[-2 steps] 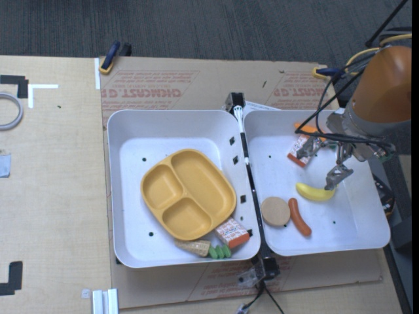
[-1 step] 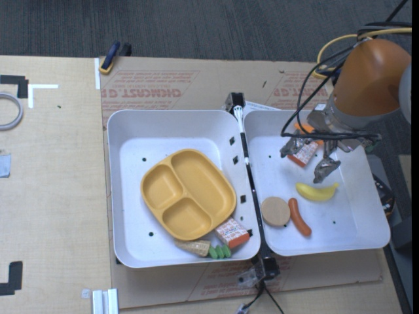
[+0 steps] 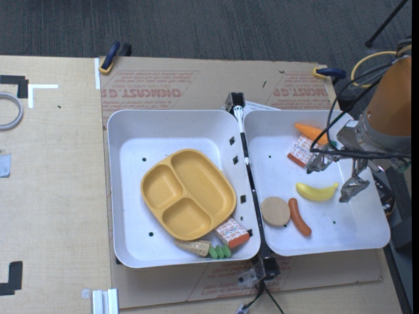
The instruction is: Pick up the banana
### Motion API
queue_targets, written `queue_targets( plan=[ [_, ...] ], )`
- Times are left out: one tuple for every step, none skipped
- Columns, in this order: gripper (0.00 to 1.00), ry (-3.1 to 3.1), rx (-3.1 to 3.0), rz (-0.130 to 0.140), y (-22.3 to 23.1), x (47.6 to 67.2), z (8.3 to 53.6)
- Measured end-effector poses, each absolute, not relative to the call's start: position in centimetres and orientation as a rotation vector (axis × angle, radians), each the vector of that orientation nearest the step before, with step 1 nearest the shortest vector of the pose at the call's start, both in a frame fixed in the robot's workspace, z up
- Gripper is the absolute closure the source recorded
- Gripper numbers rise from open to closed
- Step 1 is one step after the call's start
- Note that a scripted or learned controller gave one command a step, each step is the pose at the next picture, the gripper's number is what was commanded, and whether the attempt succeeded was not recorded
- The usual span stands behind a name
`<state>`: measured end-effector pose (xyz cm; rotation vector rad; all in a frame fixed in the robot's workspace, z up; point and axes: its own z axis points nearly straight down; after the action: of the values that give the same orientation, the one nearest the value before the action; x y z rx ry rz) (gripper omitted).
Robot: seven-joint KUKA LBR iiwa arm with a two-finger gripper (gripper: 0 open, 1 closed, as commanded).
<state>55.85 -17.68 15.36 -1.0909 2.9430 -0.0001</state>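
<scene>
Arm in from the right, wrist over the right bin [image 3: 366, 241]. Gripper [image 3: 336, 177] spread open, holding nothing. Banana [image 3: 317, 191] on the bin floor just below the fingertips (possibly touching, hard to tell).

Orange band above a grey wrist, black cables, metal-fingered end effector [image 3: 335, 178].

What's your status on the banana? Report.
Gripper open, above right bin, straddling banana's right end. Banana lying flat, not held. Sausage close by, lower left.
</scene>
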Motion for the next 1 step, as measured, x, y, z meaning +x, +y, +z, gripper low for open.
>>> queue_targets(
  plan=[
    [0.00,2.950,-1.064,-0.001,-15.36,65.00,9.30]
  ],
)
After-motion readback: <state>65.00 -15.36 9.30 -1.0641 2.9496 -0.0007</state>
